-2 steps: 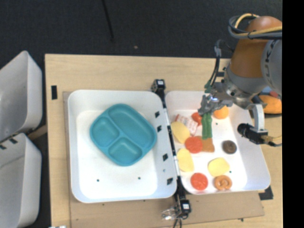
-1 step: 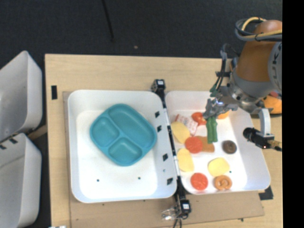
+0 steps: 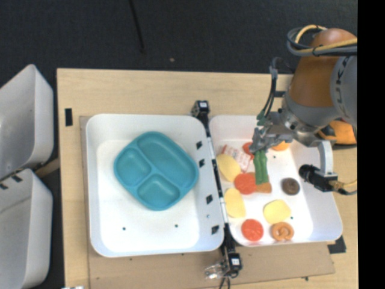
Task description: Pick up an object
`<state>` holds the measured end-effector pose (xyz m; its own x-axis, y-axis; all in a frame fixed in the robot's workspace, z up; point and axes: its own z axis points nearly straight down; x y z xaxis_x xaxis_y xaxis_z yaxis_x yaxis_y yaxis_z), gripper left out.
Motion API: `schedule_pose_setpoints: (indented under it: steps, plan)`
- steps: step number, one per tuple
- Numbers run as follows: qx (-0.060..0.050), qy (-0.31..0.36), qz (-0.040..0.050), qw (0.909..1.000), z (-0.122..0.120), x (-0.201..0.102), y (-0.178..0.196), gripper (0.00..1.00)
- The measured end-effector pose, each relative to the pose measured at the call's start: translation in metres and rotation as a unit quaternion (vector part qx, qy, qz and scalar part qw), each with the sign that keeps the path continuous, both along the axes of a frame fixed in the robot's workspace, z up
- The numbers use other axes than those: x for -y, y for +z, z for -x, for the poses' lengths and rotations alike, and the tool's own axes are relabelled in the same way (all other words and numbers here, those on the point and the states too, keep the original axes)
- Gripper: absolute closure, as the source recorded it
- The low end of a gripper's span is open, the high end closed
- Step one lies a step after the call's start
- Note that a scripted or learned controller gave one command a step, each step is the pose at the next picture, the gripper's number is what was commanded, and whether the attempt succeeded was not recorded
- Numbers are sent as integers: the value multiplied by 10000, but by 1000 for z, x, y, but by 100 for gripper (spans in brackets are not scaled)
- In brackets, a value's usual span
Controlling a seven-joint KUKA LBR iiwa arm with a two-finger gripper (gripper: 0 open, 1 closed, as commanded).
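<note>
The right bin (image 3: 325, 215) holds several toy foods. A green stick-shaped piece (image 3: 261, 168) lies near its middle, its upper end right under my gripper (image 3: 263, 142). The gripper hangs over the bin's upper middle and touches or nearly touches that green piece. Beside the green piece lie a red round piece (image 3: 245, 183), a yellow piece (image 3: 228, 167) and a small orange piece (image 3: 264, 188). A red item (image 3: 247, 148) is partly hidden by the gripper.
The left bin (image 3: 102, 227) bears a blue divided plate (image 3: 156, 170). Elsewhere in the right bin are a brown disc (image 3: 290, 186), two yellow pieces (image 3: 234, 203) (image 3: 277, 211), a red ball (image 3: 252, 229) and an orange ring (image 3: 281, 231).
</note>
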<state>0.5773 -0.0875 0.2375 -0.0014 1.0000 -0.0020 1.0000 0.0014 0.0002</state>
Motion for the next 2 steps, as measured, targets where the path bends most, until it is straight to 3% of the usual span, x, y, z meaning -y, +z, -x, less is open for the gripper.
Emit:
schedule_pose_setpoints:
  steps: [1,2]
  plan:
    - [14,-1,-5,10000,-14,10,9,100]
    - [-1,8,-1,10000,0,0,-2,100]
